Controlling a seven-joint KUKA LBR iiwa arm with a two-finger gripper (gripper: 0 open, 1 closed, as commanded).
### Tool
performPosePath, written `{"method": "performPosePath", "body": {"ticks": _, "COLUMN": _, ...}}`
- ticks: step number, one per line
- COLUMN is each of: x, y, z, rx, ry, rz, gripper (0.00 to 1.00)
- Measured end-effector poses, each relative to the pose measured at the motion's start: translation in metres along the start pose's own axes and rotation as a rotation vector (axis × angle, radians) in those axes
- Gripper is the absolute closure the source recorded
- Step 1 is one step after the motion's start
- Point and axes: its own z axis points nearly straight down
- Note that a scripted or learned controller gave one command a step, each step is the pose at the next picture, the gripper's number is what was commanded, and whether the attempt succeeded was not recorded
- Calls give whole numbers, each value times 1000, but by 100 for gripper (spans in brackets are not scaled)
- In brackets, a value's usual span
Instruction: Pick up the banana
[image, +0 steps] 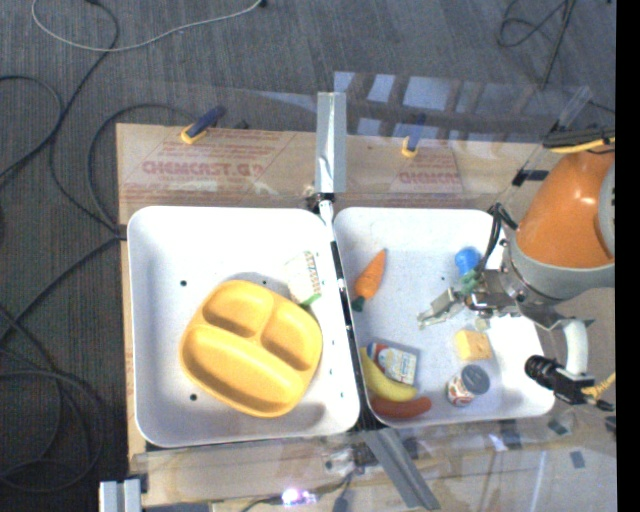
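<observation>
The curved yellow banana lies in the right-hand shallow white bin, close to that bin's left wall and near its front edge, partly covered by a small blue-and-white printed packet resting on its upper side and touched along its lower side by a red sausage-shaped item. The metal two-finger gripper stands over the middle of the same bin, up and to the right of the banana and well apart from it, with bare bin floor between the two. The fingers are spread apart and grasp nothing. The grey arm with its orange band enters from the right side over the bin's right wall. Just beside the fingers lie a blue rounded object above and a pale yellow block below right; a small round tin with a grey lid sits near the front right corner. An orange plastic carrot lies by the left wall, farther back than the banana. The left-hand white bin holds an overturned yellow compartment tray and a small white card. Both bins rest on a brown board table.
</observation>
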Motion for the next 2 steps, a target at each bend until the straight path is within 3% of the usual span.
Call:
{"method": "performPosePath", "body": {"ticks": 1, "x": -7, "y": -15, "z": -2, "rx": 0, "ry": 2, "rz": 225, "gripper": 0}}
{"method": "performPosePath", "body": {"ticks": 2, "x": 7, "y": -14, "z": -18, "rx": -3, "ry": 0, "rz": -265, "gripper": 0}}
